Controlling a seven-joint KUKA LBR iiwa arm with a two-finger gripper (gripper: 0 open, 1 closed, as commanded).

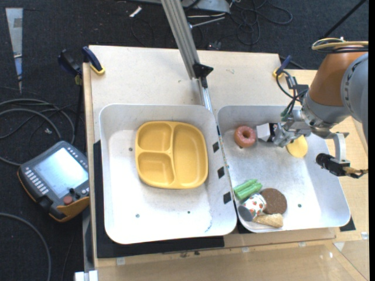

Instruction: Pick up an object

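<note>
Your gripper (273, 134) sits low over the far part of the right bin (328, 206), reaching in from the right, and you cannot tell from this slanted view how it is set or whether anything is caught in it. The nearest candidates are the pink doughnut (245, 136), lying just to the left of the gripper, and a yellow round piece (297, 147) just beside it on the right, partly hidden under the wrist. A cluster sits well apart at the near edge of that bin: a green piece (247, 188), a brown disc (274, 200), a small white patterned item (255, 204) and a tan wedge (269, 219), all touching or nearly so. The left bin (117, 174) holds a yellow divided tray (171, 155). Your main risk, as I judge it, is that the gripper is between two objects rather than over either, so a closing motion may shove the doughnut leftward or pinch nothing. The yellow piece looks smooth and rounded and may squirt out sideways. Watch also the far bin wall, which stands near the gripper.
</note>
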